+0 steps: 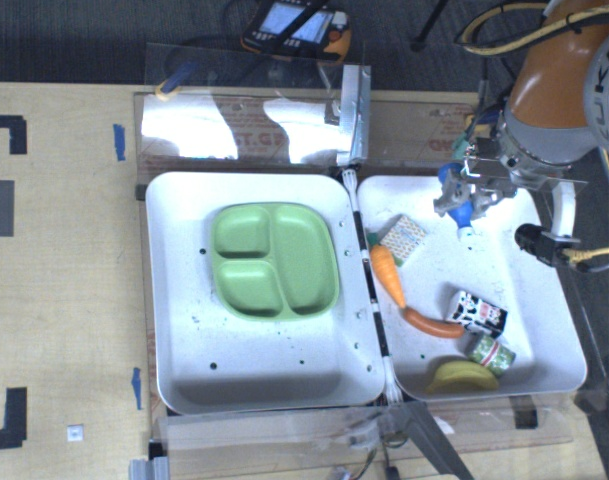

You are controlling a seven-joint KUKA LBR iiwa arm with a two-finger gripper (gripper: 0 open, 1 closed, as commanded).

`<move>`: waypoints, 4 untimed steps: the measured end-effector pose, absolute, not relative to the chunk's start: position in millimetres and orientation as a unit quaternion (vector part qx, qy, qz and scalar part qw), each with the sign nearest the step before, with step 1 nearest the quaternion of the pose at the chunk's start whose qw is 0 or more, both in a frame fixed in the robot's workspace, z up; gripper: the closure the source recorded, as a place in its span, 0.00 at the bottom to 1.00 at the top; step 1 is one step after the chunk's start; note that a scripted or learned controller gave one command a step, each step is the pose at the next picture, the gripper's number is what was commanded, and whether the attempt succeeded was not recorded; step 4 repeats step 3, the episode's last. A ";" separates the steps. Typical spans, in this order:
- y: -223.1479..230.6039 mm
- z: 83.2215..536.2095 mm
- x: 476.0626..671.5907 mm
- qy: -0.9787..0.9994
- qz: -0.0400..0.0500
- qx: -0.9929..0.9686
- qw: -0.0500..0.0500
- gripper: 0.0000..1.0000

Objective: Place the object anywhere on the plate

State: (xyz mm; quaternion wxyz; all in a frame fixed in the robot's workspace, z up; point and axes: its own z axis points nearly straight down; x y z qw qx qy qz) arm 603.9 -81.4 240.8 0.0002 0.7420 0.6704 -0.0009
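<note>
Hovering over the far part of the right bin (pixel 544 363), the gripper (pixel 462 206) hangs above bare white floor; whether it grips anything, I cannot tell. Near it lie a checkered packet (pixel 403 238), a carrot (pixel 387 275), a sausage (pixel 431 322), a black-and-white carton (pixel 479 313) and a yellow-green fruit (pixel 462 374). The green plate (pixel 275 259) sits in the left bin (pixel 174 298).

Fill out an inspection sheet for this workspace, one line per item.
Surface: wooden bench bearing two white bins, left bin and right bin.
Job's things: green plate in the left bin, with nothing on it.
Clutter: right bin holds a carrot, hot dog, patterned packet, black-and-white carton, can and yellow-green fruit.
Grippers: end effector over the right bin's far end, nothing seen between its fingers.
Cables: yellow hose looping by the arm.
Surroundings: pendant behind the bench; blue tape.
</note>
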 end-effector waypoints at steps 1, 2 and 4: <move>1.9 183.7 580.9 0.692 -0.001 0.722 -0.001 1.00; 71.5 184.6 587.8 0.822 0.001 0.569 0.000 1.00; 71.0 184.7 587.9 0.822 0.001 0.569 0.001 0.00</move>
